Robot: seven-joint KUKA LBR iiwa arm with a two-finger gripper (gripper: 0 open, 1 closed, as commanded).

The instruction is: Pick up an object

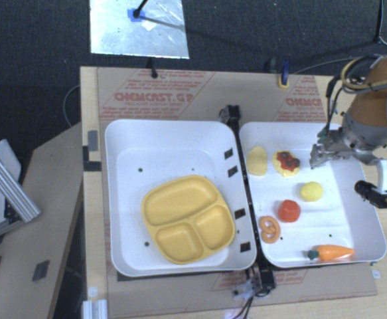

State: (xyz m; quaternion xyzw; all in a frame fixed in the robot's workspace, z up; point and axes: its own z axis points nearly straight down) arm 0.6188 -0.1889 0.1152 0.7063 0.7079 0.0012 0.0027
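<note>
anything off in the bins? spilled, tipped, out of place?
Nothing spilled or damaged. The yellow tray sits askew in the left bin. In the right bin, the carrot lies against the near rim, and the pretzel is close to the divider. The gripper is over the right bin.

Tray (188, 218) in left bin (123, 138), carrot (330, 252) in right bin (372, 231)

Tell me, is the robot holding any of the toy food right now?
No. The gripper hangs over the right bin with nothing in it; the little pizza lies beside it, apart.
</note>
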